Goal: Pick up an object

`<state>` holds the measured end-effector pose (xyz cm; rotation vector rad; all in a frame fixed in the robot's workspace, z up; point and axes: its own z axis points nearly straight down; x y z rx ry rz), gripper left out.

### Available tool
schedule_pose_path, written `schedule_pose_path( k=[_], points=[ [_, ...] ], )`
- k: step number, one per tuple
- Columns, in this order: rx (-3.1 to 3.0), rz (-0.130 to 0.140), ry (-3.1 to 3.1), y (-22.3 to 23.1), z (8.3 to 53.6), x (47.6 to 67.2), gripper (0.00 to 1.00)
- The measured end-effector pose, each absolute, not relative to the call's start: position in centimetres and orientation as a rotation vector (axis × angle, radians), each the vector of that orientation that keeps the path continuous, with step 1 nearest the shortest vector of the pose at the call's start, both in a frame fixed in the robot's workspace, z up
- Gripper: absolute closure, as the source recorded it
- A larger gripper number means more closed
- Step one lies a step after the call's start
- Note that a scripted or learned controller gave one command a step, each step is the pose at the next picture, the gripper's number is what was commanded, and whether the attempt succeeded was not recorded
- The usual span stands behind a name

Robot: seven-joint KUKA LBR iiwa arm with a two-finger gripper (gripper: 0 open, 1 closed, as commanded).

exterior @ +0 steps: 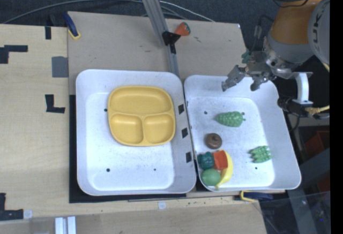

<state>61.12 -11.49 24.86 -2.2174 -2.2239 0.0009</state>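
My gripper (245, 81) hangs over the far edge of the right bin (284, 136), its two fingers spread apart with nothing between them. Below it in the bin lie a green bunch of grapes (230, 119), a brown doughnut-like piece (214, 141) and a small green leafy item (260, 153). In the near left corner of that bin sit a dark teal piece (205, 160), an orange-red block (220, 159), a yellow banana (228, 170) and a green round fruit (211, 176), packed together.
The left bin (91, 136) bears a yellow three-compartment plate (142, 115). A grey pole (153, 0) runs down to a black clamp at the bins' far junction, with a small orange-red item (183, 28) beside it. The arm's orange band (295, 10) is at the right.
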Motion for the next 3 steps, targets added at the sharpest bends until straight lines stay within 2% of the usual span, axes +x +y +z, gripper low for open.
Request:
schedule_pose_path(
  k=[1,2,3],
  points=[
    [-2.217,0.001,-2.224,-11.5,24.9,61.1,0.00],
    [-2.215,0.009,-2.219,-11.1,18.4,61.1,0.00],
    [-2.216,0.008,-2.221,-10.6,13.9,61.3,0.00]
  ],
)
